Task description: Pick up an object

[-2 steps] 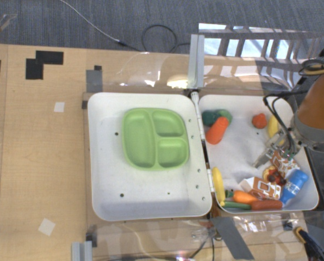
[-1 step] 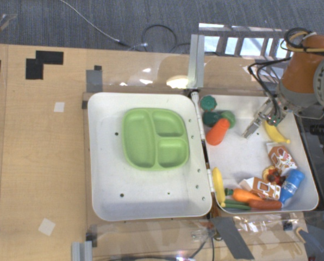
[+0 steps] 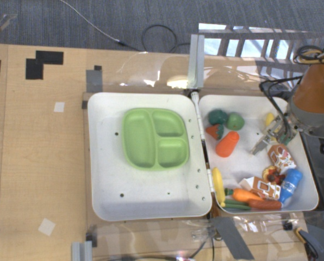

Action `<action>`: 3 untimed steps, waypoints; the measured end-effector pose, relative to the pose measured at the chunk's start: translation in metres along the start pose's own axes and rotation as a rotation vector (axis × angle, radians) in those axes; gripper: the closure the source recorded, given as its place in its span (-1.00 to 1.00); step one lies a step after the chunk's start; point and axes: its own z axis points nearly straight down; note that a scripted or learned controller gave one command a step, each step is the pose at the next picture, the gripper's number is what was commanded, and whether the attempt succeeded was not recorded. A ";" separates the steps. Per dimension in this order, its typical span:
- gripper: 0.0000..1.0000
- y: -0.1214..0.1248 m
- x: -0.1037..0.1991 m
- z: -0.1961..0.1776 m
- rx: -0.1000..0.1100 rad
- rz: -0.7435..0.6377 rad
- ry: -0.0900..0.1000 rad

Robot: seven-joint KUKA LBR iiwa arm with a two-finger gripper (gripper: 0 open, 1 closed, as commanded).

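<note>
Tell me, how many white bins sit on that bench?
2: the left shallow white plastic bin holds a green divided plate; the right white bin holds toy food.

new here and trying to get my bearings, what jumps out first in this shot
The big green divided plate lying alone in the left bin draws the eye first. Next comes the bright heap of toy food in the right bin, with an orange carrot-like piece near its middle and the gripper just right of it.
</note>
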 end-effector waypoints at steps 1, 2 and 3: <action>1.00 0.005 -0.004 -0.016 -0.008 -0.007 -0.016; 1.00 0.085 0.054 -0.131 -0.011 -0.115 -0.008; 1.00 -0.009 0.049 -0.009 -0.003 -0.071 -0.003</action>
